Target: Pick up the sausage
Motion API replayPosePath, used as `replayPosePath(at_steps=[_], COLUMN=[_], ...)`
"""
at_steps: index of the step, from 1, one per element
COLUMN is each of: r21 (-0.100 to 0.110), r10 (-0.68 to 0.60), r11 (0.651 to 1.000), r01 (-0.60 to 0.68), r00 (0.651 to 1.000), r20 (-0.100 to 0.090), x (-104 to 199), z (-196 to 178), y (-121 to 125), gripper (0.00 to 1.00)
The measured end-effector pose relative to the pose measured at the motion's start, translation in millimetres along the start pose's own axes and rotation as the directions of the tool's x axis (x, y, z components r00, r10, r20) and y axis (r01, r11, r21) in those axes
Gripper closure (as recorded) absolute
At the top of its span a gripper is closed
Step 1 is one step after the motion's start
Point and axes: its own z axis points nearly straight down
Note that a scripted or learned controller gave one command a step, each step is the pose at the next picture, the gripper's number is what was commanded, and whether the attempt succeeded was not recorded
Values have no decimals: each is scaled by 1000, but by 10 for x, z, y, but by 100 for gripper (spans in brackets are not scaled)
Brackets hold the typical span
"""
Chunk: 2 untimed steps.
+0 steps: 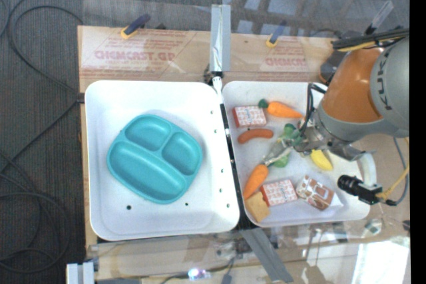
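Here, two shallow white plastic bins sit side by side on a table. The left bin [100, 209] carries a glossy teal plate [155, 156], rounded at the corners and split into three compartments, with bare white floor all around it. The right bin [293, 219] is crowded with toy food: two small red-and-white boxes [249, 116], two orange carrots [284, 110], a yellow piece [321, 159] and a brown-and-white block [315, 192]. The sausage [255, 136], a short, smooth, reddish-brown roll with rounded ends, lies flat in the upper left part of the right bin, just below one box and near the dividing wall, with a strip of clear floor beneath it. The claw [293, 143] hangs to its right, apart from it, over a green piece [281, 157]; how its fingers stand cannot be told.
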Motion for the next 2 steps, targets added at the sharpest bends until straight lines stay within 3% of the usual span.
replayPosePath(at_steps=[1, 2], r21=[0, 0], r10=[51, 62], r11=[999, 998], r01=[-51, -62], r00=[999, 998], r20=[2, 4], x=[1304, 904], z=[-484, -485], y=[801, 338], gripper=[0, 0])
